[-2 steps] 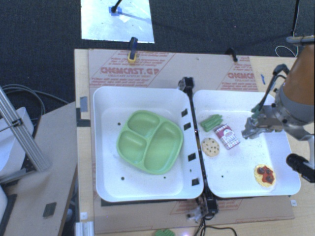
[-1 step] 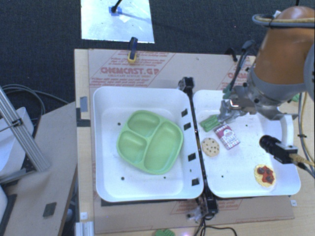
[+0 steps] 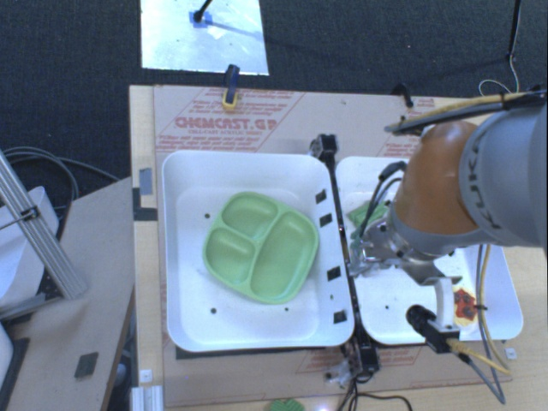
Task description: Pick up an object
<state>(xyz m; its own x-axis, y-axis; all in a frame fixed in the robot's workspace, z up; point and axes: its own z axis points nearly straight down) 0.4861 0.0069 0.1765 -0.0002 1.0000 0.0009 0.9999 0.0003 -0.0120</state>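
A light green divided plate (image 3: 261,247) lies flat in the left white bin (image 3: 184,315). The arm's orange band and grey wrist hang over the right white bin (image 3: 390,325), and the gripper (image 3: 370,257) is down at that bin's left side, near the divider. A green object (image 3: 360,211) peeks out behind the arm at the bin's upper left. A small red and orange item (image 3: 463,304) lies at the bin's right side. Most of the right bin is hidden by the arm.
Black clips (image 3: 325,221) line the divider between the two bins. Both bins sit on a cardboard sheet (image 3: 257,118) on the bench. Cables (image 3: 475,362) trail at the front right. A yellow and black clamp (image 3: 230,89) sits at the board's far edge.
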